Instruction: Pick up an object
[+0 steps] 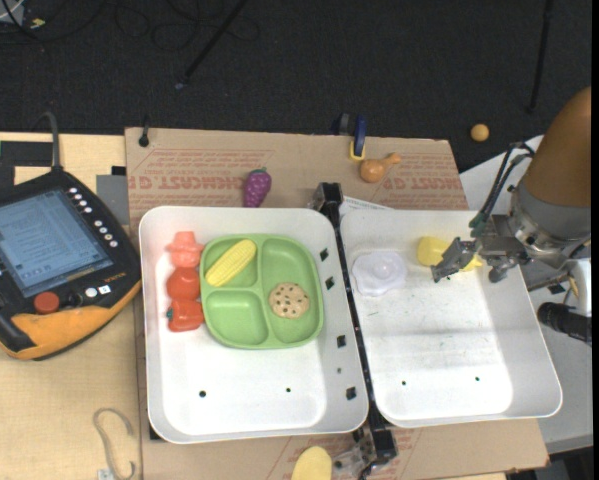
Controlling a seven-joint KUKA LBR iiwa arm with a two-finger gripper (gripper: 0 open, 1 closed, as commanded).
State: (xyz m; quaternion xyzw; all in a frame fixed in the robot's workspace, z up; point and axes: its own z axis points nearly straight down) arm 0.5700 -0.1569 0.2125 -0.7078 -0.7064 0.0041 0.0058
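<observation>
gripper (449, 265): low in the right bin (459, 368), can't tell what it has
yellow object (431, 250): touching its left side

From my remote station: wooden bench (49, 408) carries cardboard sheet (279, 168) with two white bins, left bin (239, 398) and right bin (459, 368), side by side. Teach pendant (49, 258) lies at nine o'clock; metal hook (114, 438) at seven o'clock.
</observation>
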